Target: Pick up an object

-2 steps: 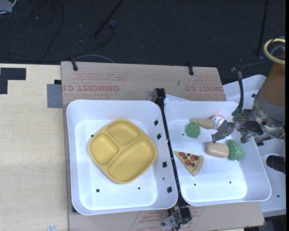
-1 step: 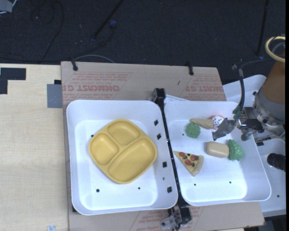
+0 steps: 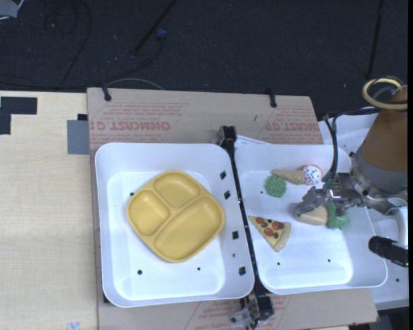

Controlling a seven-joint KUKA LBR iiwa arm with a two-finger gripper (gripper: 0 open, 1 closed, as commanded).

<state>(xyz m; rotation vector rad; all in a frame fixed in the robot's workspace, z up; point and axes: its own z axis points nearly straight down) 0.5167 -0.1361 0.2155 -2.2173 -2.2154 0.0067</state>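
Camera view, looking down at a slant: the worktop [image 3: 41,205] carries two white bins side by side. The left bin [image 3: 117,177] holds a yellow divided plate [image 3: 175,215] lying flat near its middle. The right bin [image 3: 310,273] holds the small toys: a pizza slice [image 3: 272,230] toward the bin's near left, a green broccoli-like piece [image 3: 276,185] beyond it, an ice-cream cone [image 3: 297,176] lying on its side with its white scoop to the right, and a pale wedge-shaped piece [image 3: 315,216] with a small green piece [image 3: 338,219] just beside it.

The arm [image 3: 389,143] reaches in from the right, and the gripper [image 3: 321,201] sits low in the right bin, directly over or against the pale wedge. Whether it is open or closed cannot be told here; the dark metal blurs into the toys beneath.

As a judgement, the task is in its grasp stage: the approach looks complete, the wedge seems the likely target, and it appears to rest on the bin floor. Nothing is visibly lifted, so securing a hold and raising the object remain.
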